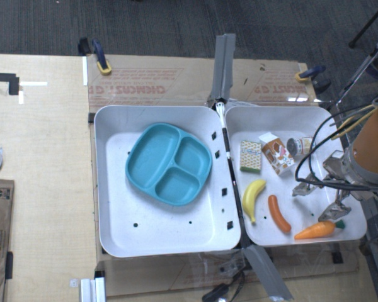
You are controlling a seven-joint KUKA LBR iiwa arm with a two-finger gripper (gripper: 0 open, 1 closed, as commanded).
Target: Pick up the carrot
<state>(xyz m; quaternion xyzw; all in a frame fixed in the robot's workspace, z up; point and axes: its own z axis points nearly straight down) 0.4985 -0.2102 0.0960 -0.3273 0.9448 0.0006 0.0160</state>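
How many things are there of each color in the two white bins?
Blue: 1, the divided plate
Yellow: 1, the banana
Orange: 1, the carrot
Red-orange: 1, the sausage
Green-and-tan: 1, the small box
White-and-brown: 1, the carton
Silver: 1, the can
Total: 7
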